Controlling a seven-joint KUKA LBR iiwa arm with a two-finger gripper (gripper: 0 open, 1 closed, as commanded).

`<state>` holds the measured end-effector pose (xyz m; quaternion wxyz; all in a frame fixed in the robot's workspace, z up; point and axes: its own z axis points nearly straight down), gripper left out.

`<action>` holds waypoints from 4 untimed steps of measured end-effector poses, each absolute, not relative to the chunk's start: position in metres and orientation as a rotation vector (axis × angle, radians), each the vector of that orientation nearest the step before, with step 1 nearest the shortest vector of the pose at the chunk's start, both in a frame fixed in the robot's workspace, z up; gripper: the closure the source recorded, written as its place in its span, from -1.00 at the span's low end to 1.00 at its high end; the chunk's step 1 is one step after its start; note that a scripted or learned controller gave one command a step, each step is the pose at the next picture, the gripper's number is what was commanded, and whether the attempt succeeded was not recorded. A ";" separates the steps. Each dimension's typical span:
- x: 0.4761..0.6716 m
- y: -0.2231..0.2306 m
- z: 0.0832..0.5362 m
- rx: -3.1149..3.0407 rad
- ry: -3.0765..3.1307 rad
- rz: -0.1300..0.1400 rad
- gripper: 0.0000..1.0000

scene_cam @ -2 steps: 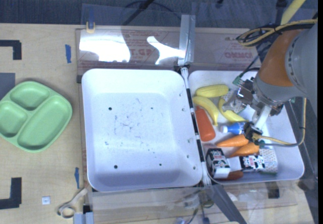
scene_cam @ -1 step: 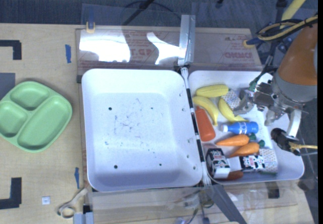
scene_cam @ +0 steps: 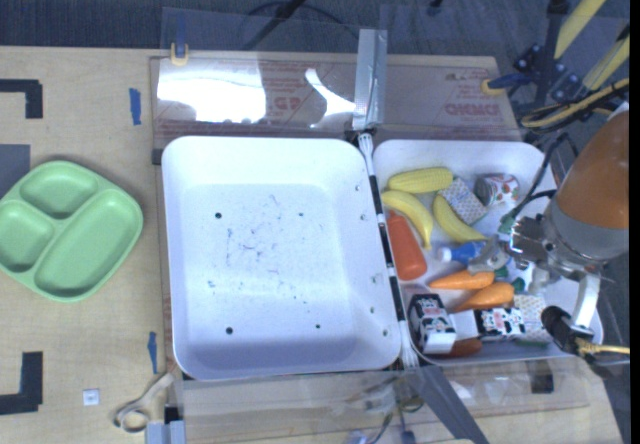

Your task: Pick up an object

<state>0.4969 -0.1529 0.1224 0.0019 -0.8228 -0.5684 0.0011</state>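
Gripper (scene_cam: 520, 267), grip state unclear, hovers over carrot (scene_cam: 462, 281) at bin's (scene_cam: 520, 150) five o'clock; light, stiff, slick—grasp mid-body.

**Plastic, wood and clear sheet**

The left bin (scene_cam: 268, 252) looks like smooth white plastic with faint scuffs. The green plate (scene_cam: 66, 229) is matt plastic. The table (scene_cam: 80, 97) looks like pale wood. The bananas (scene_cam: 420, 194) are glossy plastic.

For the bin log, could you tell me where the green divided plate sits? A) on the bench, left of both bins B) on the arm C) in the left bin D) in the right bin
A: the green divided plate lies on the wooden bench, left of the left bin.
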 end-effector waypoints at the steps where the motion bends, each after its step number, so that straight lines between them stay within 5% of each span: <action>1: 0.497 -0.153 0.130 -2.581 -1.782 0.005 1.00; 2: 0.538 -0.121 0.175 -2.758 -1.501 0.005 1.00; 3: 0.611 -0.117 0.189 -2.758 -1.501 0.005 1.00; 4: 0.617 -0.090 0.207 -2.639 -1.705 0.003 1.00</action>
